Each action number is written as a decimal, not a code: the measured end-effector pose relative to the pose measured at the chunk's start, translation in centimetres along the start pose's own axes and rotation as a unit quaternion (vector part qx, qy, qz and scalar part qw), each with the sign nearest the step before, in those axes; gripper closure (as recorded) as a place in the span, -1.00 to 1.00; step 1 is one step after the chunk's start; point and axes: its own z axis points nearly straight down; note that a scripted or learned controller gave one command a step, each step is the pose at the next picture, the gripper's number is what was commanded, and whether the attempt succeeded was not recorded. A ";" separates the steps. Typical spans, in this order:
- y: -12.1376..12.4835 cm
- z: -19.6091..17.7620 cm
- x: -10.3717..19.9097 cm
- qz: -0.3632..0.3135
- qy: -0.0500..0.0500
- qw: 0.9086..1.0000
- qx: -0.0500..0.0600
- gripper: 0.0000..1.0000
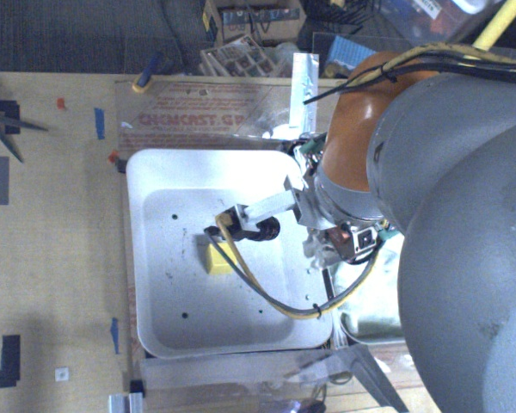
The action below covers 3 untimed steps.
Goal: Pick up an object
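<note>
The hand (320,249) is seen beneath the grey wrist with its orange band, hung over one side of the shallow white plastic bin (155,169). Whether the hand is wide or narrow cannot be told, because it is foreshortened and crowded by the wrist fittings. Nothing is seen to be held in it.

Out from the hand, on the side away from the arm, the small yellow rectangular block (217,258) is found. It lies flat on the bin floor, apart from the hand and well clear of the bin walls. Its long axis is judged to run roughly across the line from hand to block. The edge facing the hand is partly covered by the robot's own fittings, so the outline is not certain.

A few dark specks (184,315) are scattered on the floor beyond the block, too small to be identified.

The coming move is judged to turn on sideways travel away from the arm, then a descent. The hand would best be turned so that the block is taken across its short side.

Beyond the bin's far wall, the pale wooden table (52,256) is seen.
</note>
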 end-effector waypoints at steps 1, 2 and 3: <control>7.6 8.5 -3.0 0.072 -0.004 0.997 0.003 1.00; 0.4 6.4 3.5 0.073 -0.001 0.997 0.000 1.00; 1.8 17.8 2.1 -0.063 0.002 0.998 0.004 1.00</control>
